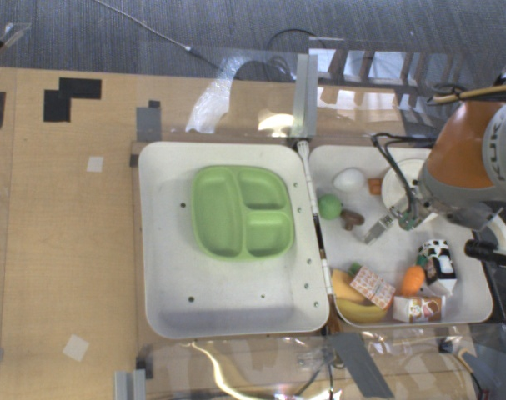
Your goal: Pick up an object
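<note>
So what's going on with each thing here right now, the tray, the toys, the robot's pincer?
Green three-compartment plastic tray: flat in left white bin.
Green ball: resting at right white bin wall.
Yellow banana: lying at front edge.
Orange round toy: sitting untouched.
Pincer: low over right bin, holding nothing visible.

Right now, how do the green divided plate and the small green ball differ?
The green divided plate lies in the left white bin; the small green ball sits in the right white bin. The plate is flat, roughly square and split into compartments; the ball is round. The plate is far bigger and has the bin floor to itself; the ball sits among other small items, near the divider. Both are green.
</note>
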Motion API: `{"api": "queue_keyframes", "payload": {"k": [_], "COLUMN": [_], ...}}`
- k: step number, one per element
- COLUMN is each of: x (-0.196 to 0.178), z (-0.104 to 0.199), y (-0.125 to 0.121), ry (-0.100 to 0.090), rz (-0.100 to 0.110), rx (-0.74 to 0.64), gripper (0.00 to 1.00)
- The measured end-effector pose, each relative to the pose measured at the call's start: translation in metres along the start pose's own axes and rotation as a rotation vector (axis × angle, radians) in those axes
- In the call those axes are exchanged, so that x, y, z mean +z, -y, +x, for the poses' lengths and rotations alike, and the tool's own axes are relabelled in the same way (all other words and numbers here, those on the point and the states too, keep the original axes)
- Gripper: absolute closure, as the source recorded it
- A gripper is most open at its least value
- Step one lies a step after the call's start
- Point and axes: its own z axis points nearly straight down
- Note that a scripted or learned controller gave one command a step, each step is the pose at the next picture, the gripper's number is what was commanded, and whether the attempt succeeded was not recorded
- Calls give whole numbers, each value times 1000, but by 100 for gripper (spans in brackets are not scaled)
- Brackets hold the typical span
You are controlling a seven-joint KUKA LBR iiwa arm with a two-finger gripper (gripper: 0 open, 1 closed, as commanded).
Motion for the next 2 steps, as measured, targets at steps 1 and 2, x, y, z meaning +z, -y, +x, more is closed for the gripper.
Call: {"api": "queue_keyframes", "payload": {"k": [1, 2], "x": [3, 3], "z": [3, -53], "y": [-88, -21], "ry": [-3, -1], "rz": [0, 5], "rx": [-60, 61], "gripper": [0, 0]}}
